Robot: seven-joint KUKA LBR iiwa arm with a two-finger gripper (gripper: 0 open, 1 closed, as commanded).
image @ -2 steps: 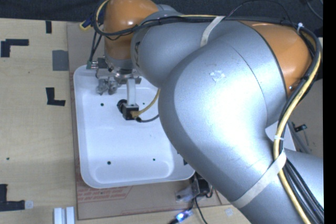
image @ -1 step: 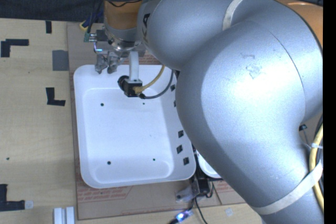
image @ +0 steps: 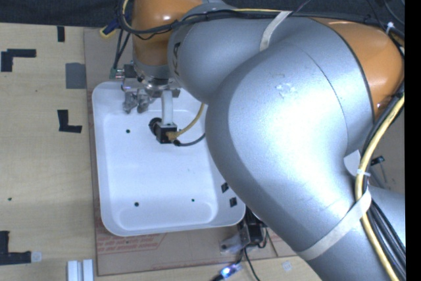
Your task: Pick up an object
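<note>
tool [image: 138,102] over white bin [image: 158,207] far end, arm [image: 296,141] above.

Pale wooden bench [image: 39,161] with black tape marks [image: 68,122], bearing a shallow white bin [image: 112,194].

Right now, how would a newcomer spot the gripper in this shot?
Find the white bin left of the big grey arm. Follow the arm up to its orange band at the bin's far edge; the gripper hangs just below it, metallic and small, unlike the smooth arm shells.
</note>
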